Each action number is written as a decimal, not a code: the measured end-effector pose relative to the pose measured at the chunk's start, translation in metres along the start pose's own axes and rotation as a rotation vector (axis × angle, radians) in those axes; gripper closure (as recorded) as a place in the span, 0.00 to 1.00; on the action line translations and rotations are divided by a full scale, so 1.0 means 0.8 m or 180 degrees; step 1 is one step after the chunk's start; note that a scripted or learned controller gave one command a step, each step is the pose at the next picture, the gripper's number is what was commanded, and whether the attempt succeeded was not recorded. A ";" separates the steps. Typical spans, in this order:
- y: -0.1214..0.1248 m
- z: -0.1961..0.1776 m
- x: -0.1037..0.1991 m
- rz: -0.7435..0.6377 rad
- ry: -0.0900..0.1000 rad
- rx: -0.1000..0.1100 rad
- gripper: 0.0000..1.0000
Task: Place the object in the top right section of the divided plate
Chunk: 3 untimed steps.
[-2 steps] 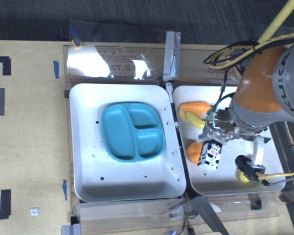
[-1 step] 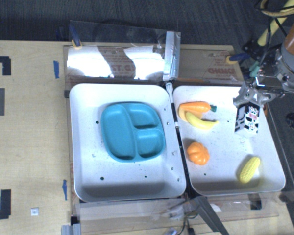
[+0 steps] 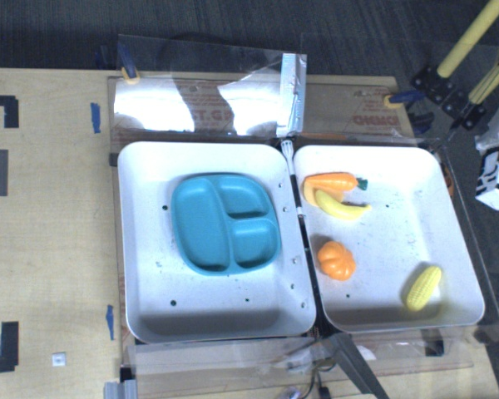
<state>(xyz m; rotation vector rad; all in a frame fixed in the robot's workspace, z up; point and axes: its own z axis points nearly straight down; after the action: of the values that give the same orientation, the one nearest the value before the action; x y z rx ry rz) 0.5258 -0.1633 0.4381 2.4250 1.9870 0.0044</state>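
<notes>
A blue divided plate (image 3: 225, 223) lies in the left white bin (image 3: 150, 298); its large section is on the left and two smaller sections sit on the right, one above the other. In the right white bin (image 3: 457, 306) lie an orange carrot (image 3: 331, 182) with a green tip, a yellow banana (image 3: 342, 206) just below it, a small orange pumpkin (image 3: 336, 260) and a yellow corn cob (image 3: 422, 287) at the lower right.
A shiny clear panel (image 3: 208, 98) stands behind the left bin. Yellow poles with black clamps (image 3: 457, 65) are at the upper right. The wooden bench top (image 3: 41, 223) stretches to the left with black markers on it.
</notes>
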 end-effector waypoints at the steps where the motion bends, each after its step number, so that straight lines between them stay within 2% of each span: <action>1: 0.108 0.007 -0.041 -0.0277 0.0002 0.0031 1.00; 2: 0.066 0.158 -0.047 -0.0692 0.0008 0.0038 1.00; 3: 0.137 0.020 -0.048 -0.0971 -0.0002 -0.0007 1.00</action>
<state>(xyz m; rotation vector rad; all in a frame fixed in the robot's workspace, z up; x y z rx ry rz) 0.6260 -0.2223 0.4229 2.0935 2.3305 0.0043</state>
